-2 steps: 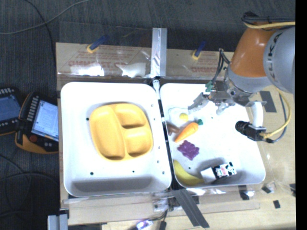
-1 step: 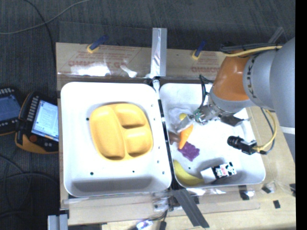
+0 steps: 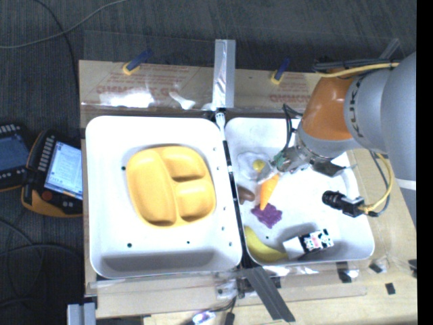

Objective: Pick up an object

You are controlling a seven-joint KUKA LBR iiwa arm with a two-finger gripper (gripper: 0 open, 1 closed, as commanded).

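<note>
My gripper (image 3: pixel 284 161) hangs low over the upper middle of the right bin (image 3: pixel 362 232), under the orange-banded wrist. Just below and left of it lies an orange carrot (image 3: pixel 268 187), its upper end close to the gripper's tip; whether they touch I cannot tell. A small yellow piece (image 3: pixel 258 164) sits to the gripper's left. Purple grapes (image 3: pixel 268 214) lie under the carrot. A banana (image 3: pixel 260 246) rests along the bin's front left corner. A black-and-white box (image 3: pixel 312 241) lies at the front.
The left bin (image 3: pixel 108 249) holds a yellow divided plate (image 3: pixel 172 184). A small brown object (image 3: pixel 245 195) lies against the wall between the bins. A black cable part (image 3: pixel 340 202) hangs over the right bin. A handheld device (image 3: pixel 57 175) lies off the bench, left.
</note>
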